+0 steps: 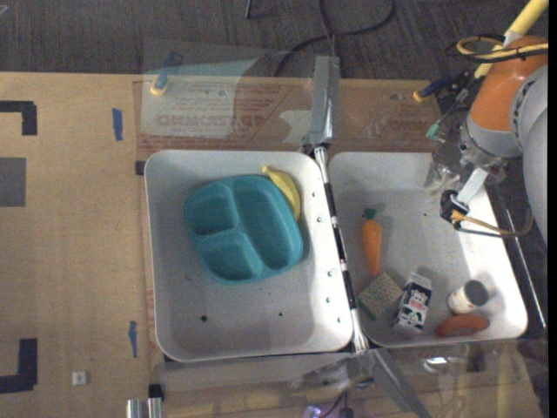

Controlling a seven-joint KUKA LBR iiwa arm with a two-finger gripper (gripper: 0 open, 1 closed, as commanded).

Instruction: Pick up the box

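Left bin (174, 312): a teal divided tray (244, 229) lies flat. A banana (287, 190) touches its far right edge.

Right bin (409, 190): a carrot (372, 244) lies lengthwise near the left wall. A tan square pad (380, 294) sits at the near left. The box (413, 301) is just beside the pad, white with black patches and some blue; its print is too small to read. A small jar (467, 296) and a reddish sausage (461, 325) are in the near right corner.

The gripper (441, 179) hangs over the far right corner, well apart from the box. Whether it is spread or closed, I cannot tell.

A sheet (218, 111) on the worktop (70, 233) behind the bins has faded red lettering, unreadable.
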